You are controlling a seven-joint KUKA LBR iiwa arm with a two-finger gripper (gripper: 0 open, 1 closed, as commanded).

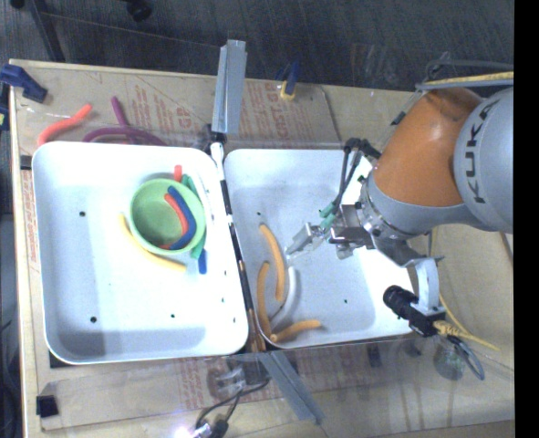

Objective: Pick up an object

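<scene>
Fingers point(298, 242): state unclear | arm reaches from right, low over right bin point(342, 167)

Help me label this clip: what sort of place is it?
Likely a robot lab bench: a KUKA arm over two white bins, clamps on the board, cables beside it.

Bench point(141, 386) bearing two white bins point(96, 322)

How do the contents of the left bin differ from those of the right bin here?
The left bin holds a green bowl with red, blue, yellow and green pieces bunched around it; the right bin holds orange curved strips lying loose near its left wall. The end effector hovers over the right bin, not the left. Both bins are shallow and white.
</scene>
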